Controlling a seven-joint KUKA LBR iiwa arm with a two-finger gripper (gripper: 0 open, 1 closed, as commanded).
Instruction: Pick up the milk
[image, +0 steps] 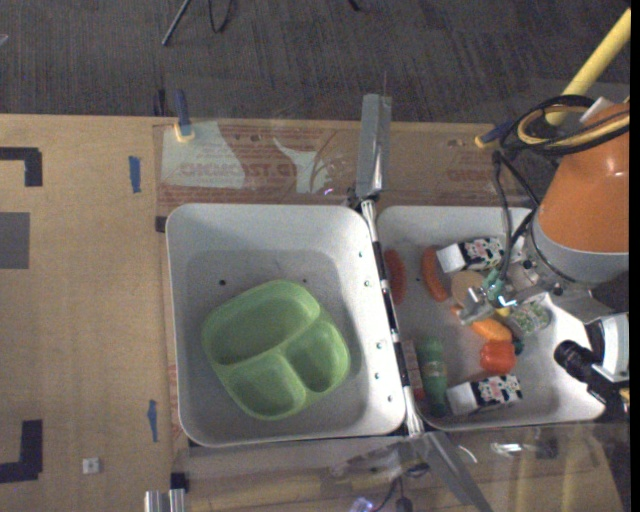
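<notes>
Orange and bulky, the arm's wrist band (590, 200) looms over the right bin (560, 405), with the tool (497, 295) low among the clutter near that bin's middle; whether it is spread or pressed together I cannot tell. Two milk cartons lie here: one milk carton (472, 253) toward the bin's far edge, just beside the tool, and a second carton (486, 392) at the near edge. Crowding is the risk. An orange-red piece (497, 355), a red sausage-like item (434, 274) and a green bottle (432, 366) sit close, so the tool could close on a neighbour or nudge the milk away. The green divided plate (275, 348) lies alone in the left bin (190, 250).
</notes>
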